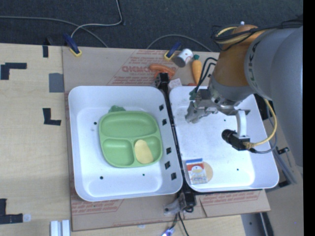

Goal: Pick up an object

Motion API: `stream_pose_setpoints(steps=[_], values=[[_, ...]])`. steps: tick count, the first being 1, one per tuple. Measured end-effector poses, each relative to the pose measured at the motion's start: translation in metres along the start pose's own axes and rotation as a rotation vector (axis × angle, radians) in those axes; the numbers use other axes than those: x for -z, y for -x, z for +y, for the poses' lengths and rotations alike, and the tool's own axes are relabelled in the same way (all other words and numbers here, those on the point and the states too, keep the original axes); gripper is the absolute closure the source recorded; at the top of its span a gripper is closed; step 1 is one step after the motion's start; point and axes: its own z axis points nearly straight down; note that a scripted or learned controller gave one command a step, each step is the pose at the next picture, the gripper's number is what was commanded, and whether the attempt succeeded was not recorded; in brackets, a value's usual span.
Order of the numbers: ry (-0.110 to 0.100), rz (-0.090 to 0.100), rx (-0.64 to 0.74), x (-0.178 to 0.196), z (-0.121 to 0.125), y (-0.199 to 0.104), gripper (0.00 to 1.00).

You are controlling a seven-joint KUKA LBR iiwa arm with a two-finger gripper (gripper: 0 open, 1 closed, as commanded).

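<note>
A green divided plate [129, 136] lies in the left bin [83, 181], and a yellow oval piece [143, 151] rests in its lower right compartment. In the right bin [261, 173], near the front left corner, lies a small white packet with a red and blue top [195, 171] over a tan round disc [206, 171]. My gripper [195, 113] hangs over the upper left part of the right bin, well above the packet and apart from it. Nothing shows between its fingers.
Behind the bins on the cardboard lie an orange carrot-like toy [196, 69], a reddish sausage-like piece [162, 68] and a small white cylinder [184, 57]. A black cable plug [234, 139] hangs from the arm over the right bin. Clips line the divider between bins.
</note>
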Motion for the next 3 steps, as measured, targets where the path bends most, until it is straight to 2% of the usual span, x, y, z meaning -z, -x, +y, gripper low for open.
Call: stream_pose_setpoints(steps=[1, 2, 3], values=[[0.0, 0.0, 0.0, 0.0, 0.0, 0.0, 0.0], [-0.001, 0.0, 0.0, 0.0, 0.021, -0.007, 0.0], [0.0, -0.002, -0.001, 0.0, 0.079, 0.028, 0.0]])
